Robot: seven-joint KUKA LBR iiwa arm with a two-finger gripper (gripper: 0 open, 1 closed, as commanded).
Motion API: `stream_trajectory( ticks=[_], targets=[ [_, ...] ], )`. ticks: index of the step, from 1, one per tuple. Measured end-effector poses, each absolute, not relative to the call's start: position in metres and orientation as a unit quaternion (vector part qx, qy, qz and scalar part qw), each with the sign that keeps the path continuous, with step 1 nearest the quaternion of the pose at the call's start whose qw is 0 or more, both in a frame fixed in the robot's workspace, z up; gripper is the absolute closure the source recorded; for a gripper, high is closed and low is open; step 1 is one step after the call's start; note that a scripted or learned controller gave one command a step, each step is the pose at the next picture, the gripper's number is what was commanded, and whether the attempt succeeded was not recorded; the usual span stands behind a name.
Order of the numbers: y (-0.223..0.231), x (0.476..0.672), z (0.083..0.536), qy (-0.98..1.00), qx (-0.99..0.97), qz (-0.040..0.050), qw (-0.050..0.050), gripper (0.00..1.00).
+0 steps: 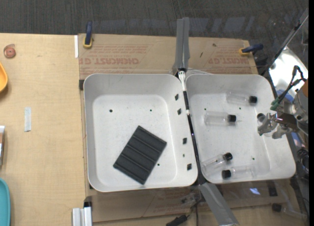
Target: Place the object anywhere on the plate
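The end effector [269,122] is hanging over the right edge of the right bin [262,85], and whether it is open, closed or carrying anything cannot be told from this view. The step in hand appears to be picking one clear vial; the arm should be descending squarely over a single vial, straddling its narrow body, clear of the bin wall. The right bin is holding four black-capped vials: one [241,99] near the far right corner, one [220,118] mid-bin, two [219,160] [237,173] near the front edge. The left bin [98,87] is holding the dark ribbed plate [140,154], lying flat and skewed toward its front edge.
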State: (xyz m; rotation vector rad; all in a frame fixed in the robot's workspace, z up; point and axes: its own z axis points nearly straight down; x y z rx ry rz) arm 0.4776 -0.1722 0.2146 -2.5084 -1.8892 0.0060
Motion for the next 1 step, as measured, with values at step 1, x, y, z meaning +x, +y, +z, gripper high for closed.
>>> stream_trajectory(
  ticks=[1],
  targets=[
    [-0.0648, 0.571, 0.2025, -0.636, -0.771, 0.0021, 0.001, 1.0]
  ],
)
